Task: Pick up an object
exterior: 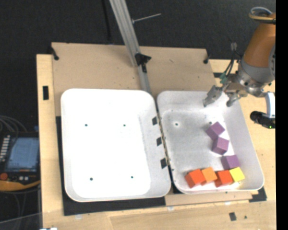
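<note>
My gripper (pixel 221 98) hangs over the far right corner of the right bin (pixel 182 104), fingers spread open with nothing between them. Below it in that bin lie three purple blocks: one (pixel 215 129) near the middle, one (pixel 220 145) just below it, and one (pixel 230 161) further toward the front. Along the bin's front edge sit an orange-red block (pixel 196 178), an orange block (pixel 210 174), another orange-red block (pixel 224 178) and a yellow block (pixel 237 174). The gripper stands well above and behind all the blocks.
The left bin (pixel 110 143) lies beside the right one, joined by black clips (pixel 159 140). A slanted metal rod (pixel 129 37) rises from the bench behind the bins. A screen device (pixel 21 157) sits off the bench at far left.
</note>
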